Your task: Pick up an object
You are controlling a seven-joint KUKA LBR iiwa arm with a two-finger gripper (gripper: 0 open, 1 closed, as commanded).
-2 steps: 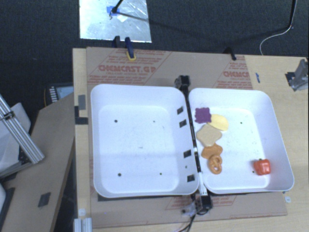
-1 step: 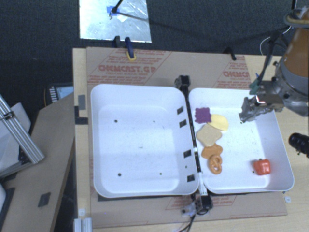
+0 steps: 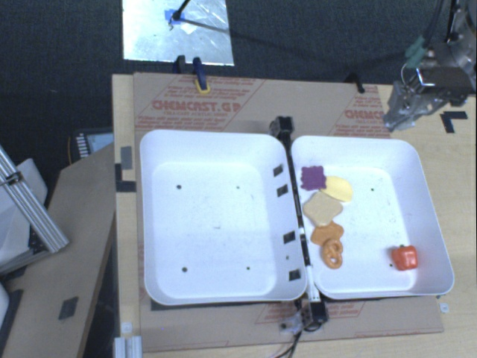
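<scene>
- Along the far left edge of the frame, a ridged metal rail (image 3: 30, 211) lies at a slant beside the counter (image 3: 82, 200).
- Toward the upper left, a shiny silver sheet (image 3: 177, 21) rests on the dark floor, with a blue and yellow clamp (image 3: 200, 77) just below it at the edge of a brown cardboard sheet (image 3: 223, 103) printed in red.
- Left of centre, the left bin (image 3: 156, 162) sits on that cardboard, its white floor showing a few small dark dots.
- Down the middle, a row of black clips (image 3: 287, 200) runs along the seam where the two bins touch.
- Right of centre, the right bin (image 3: 425, 192) holds a cluster near its left wall: a purple piece (image 3: 313, 177) at the top, a yellow piece (image 3: 339, 189) touching it to the right, a tan slice like bread (image 3: 322, 209) below, and an orange pretzel-like piece (image 3: 330, 245) lowest.
- Near the lower right corner of that bin, a small red and orange toy (image 3: 404, 257) lies well apart from the cluster.
- At the upper right, the hand (image 3: 399, 118) hangs just beyond the right bin's far rim, above the counter and apart from every object; whether it is spread or pressed together I cannot tell.
</scene>
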